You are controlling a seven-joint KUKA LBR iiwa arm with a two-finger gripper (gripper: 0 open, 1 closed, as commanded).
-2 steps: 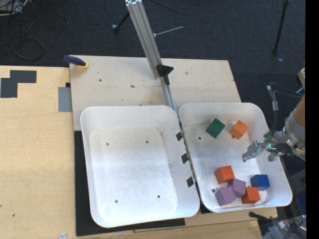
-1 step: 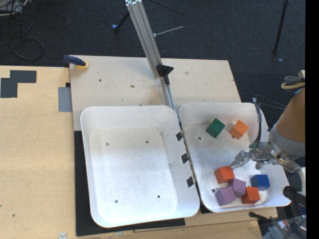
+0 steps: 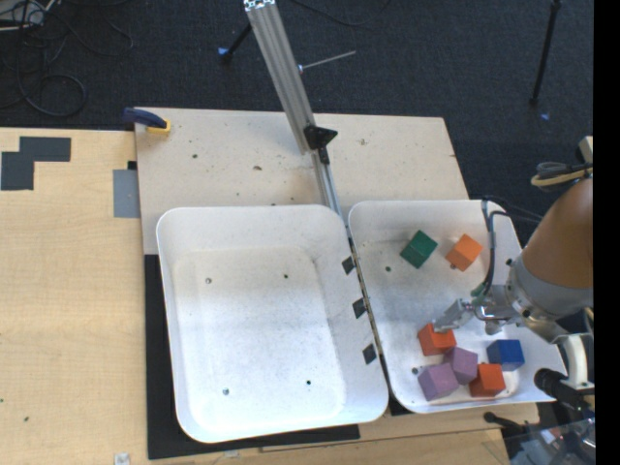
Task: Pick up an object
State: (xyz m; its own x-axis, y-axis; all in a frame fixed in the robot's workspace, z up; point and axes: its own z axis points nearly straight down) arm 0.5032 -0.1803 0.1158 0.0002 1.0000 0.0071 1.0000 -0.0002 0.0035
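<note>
- Camera view: arm (image 3: 567, 250) reaches in from the right over the right bin (image 3: 387, 223).
- Gripper (image 3: 455, 320) low in that bin, tips just above the red-orange cube (image 3: 436, 339), near or touching; can't tell which.
- Jaw state: cannot tell, too small and blurred.
- Cubes all in the right bin: green (image 3: 418, 248) and orange (image 3: 464, 252) toward the back; two purple (image 3: 463, 363) (image 3: 437, 381), blue (image 3: 506, 354) and another red one (image 3: 487, 380) clustered at the front.
- Left bin (image 3: 184, 231) sits alongside.
</note>
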